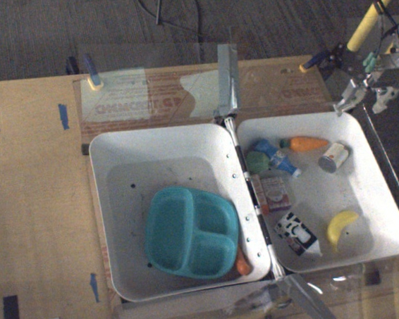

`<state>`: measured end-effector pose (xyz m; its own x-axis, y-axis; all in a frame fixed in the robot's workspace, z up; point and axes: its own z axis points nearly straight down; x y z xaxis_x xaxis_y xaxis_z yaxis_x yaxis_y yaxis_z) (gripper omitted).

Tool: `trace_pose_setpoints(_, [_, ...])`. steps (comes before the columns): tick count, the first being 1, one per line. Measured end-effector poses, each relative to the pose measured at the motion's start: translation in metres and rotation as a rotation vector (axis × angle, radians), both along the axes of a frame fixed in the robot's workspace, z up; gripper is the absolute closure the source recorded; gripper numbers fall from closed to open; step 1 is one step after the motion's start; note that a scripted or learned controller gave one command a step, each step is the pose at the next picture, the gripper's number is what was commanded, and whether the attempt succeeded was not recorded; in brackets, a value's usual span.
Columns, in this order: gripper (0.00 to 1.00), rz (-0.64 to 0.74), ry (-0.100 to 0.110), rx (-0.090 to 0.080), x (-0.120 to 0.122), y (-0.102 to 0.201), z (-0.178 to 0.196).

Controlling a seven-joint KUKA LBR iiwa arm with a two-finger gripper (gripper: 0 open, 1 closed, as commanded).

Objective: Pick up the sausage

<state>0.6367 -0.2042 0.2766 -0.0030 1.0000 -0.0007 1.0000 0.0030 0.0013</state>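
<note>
We see two white bins side by side on the desk. The left bin [111,200] holds a teal divided plate [191,232], and the sausage [243,264], a small orange piece, lies just beside the plate's lower right edge, near the bin's front right corner. The right bin [381,200] holds a carrot [308,143], a banana [342,226], a small can [332,157], a green ball [257,161], a blue toy [276,156], a flat packet [272,191] and a black-and-white carton [297,234]. The gripper [366,92] hangs beyond the right bin's far right corner, well apart from the sausage; whether it is open or closed, we cannot tell.
</note>
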Motion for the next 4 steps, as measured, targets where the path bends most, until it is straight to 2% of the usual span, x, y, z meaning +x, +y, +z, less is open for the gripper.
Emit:
trace_pose_setpoints(1, [0.0,-0.21,0.001,0.0,-0.063,-0.019,-0.106])
trace_pose_setpoints(2, [0.0,-0.294,0.006,0.007,-0.101,0.0,-0.183])
trace_pose_setpoints(3, [0.0,-0.438,0.0,0.0,-0.056,0.002,-0.152])
trace_pose_setpoints(4, [0.0,-0.486,-0.005,0.003,-0.107,0.009,-0.189])
